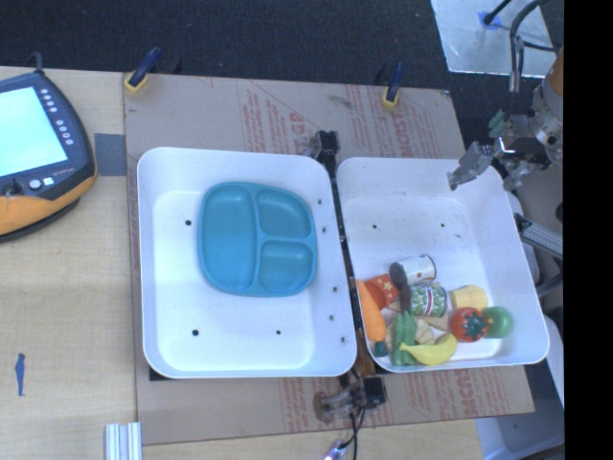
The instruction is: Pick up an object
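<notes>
A heap of toy food lies in the front part of the right bin (479,228). It holds a silver tin can (414,270), a green-labelled can (429,301), an orange carrot (372,314), a red tomato (467,325), a yellow banana (431,353) and a yellow block (468,297). My gripper (471,169) hangs over the far right corner of that bin, well behind the heap and apart from it. Nothing shows in its grasp.
The left bin (163,257) carries a blue divided plate (257,239). A tablet in an orange case (38,151) lies on the bench at far left. Clamps (142,70) pin the cardboard sheet under the bins at its back edge.
</notes>
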